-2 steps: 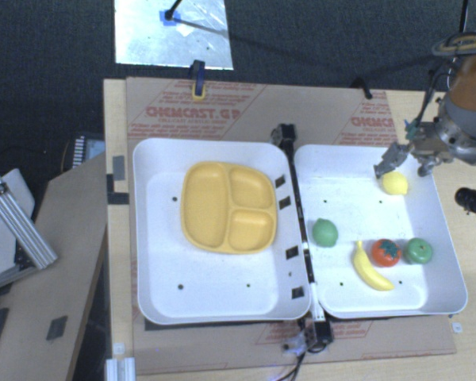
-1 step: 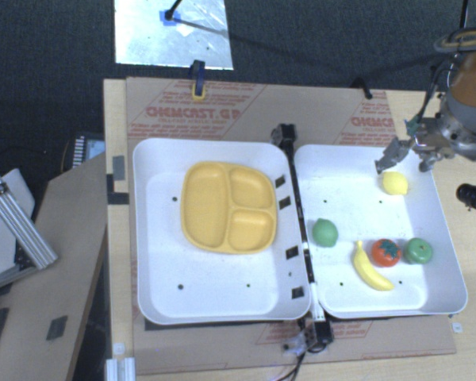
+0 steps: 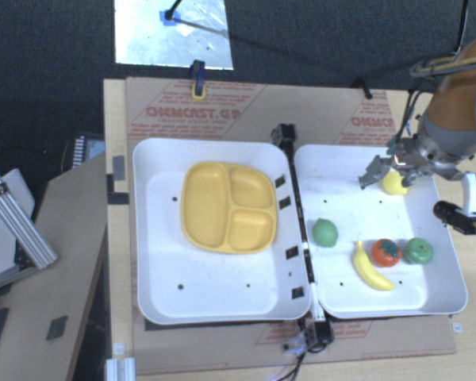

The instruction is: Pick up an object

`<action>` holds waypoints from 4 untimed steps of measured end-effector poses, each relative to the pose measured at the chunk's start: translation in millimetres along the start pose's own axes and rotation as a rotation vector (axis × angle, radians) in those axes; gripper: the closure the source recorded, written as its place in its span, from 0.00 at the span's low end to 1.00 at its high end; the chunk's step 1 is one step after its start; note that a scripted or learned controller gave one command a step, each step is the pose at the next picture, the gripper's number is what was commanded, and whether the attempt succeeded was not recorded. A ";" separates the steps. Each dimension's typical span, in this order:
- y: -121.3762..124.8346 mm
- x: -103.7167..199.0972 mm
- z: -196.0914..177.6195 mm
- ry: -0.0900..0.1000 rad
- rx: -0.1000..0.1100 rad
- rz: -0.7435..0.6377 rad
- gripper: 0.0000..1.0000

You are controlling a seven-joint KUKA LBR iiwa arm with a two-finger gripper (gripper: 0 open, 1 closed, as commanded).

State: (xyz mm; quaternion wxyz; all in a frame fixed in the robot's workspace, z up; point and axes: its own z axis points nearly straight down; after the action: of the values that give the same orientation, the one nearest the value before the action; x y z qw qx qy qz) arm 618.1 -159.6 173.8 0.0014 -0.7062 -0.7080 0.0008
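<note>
- Banana (image 3: 371, 269), tomato (image 3: 385, 252) and green fruit (image 3: 418, 250): near edge of right bin (image 3: 440, 300); green lime (image 3: 325, 232) nearby.
- Yellow divided plate (image 3: 228, 206): left bin (image 3: 155, 292).
- End effector (image 3: 389, 169): over lemon (image 3: 394, 183), far right bin; grip state cannot be told.

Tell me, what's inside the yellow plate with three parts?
The yellow plastic divided plate, in the left white bin, shows bare yellow sections; no food is in them. What lies under it is covered.
</note>
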 end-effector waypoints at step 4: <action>2.3 -10.9 23.8 -0.003 -0.010 0.003 1.00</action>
State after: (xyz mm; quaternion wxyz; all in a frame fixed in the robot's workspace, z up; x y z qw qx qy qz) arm 620.4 -170.5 150.0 -0.0033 -0.7073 -0.7069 -0.0017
